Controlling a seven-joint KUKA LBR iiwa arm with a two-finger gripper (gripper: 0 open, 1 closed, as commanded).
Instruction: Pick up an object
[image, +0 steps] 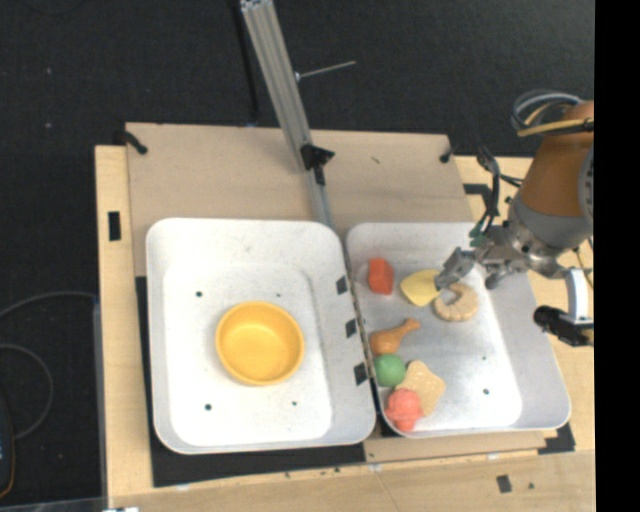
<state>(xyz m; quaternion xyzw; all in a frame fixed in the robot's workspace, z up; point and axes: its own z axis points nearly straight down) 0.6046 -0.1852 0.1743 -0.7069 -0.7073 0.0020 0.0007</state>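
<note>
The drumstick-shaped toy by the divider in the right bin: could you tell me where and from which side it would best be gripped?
Probably at the thin neck of the drumstick-shaped toy, coming straight down from above, with the pincer closing across the neck. It lies flat, its narrow end pointing toward the round tan piece. Its fat end sits near the bin wall and the green ball, which crowd that side.

Two bins side by side on the bench (115, 300). Left bin (180, 250): a bowl (260, 343) near its middle. Right bin (520, 390): toy foods clustered along its left side; gripper (462, 272) above a round piece (460, 305) toward the back.
</note>
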